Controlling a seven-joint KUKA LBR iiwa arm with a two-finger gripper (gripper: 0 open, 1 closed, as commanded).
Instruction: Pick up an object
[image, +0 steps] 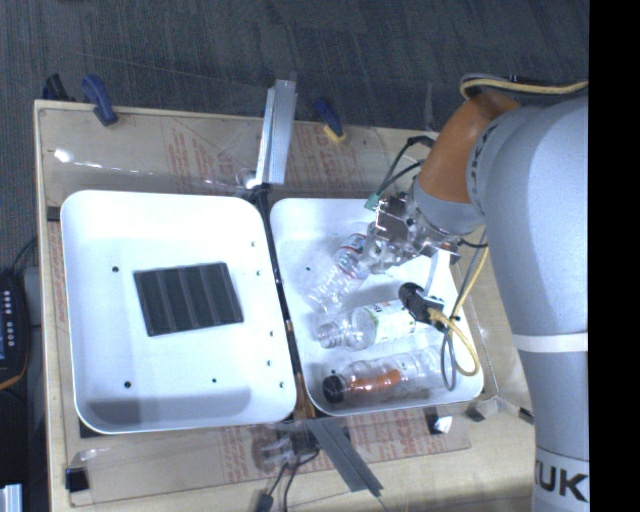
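A pale wooden desk (150, 140) carries two shallow white plastic bins side by side, with blue clamps (100, 100) along its far edge. The left bin (100, 380) holds a dark ribbed rectangular panel (188, 298) lying flat near its middle. A grey metal bar (275, 130) rises at the far end of the seam between the bins. The right bin (290, 225) holds three clear plastic bottles: one crumpled clear bottle with a reddish label band (335, 275) lies tilted in the far half, a second clear bottle with a white-and-green label (372, 326) lies on its side just nearer, and a third clear bottle with a black cap and orange-brown contents (370, 382) lies along the near wall. The gripper (385, 250) sits low over the upper end of the crumpled bottle, close to or touching it; whether it is spread or closed cannot be told, nor whether anything is between its parts. The grey arm with its orange band (455, 150) reaches in from the right, cables (455, 340) trailing over the bin's right side.
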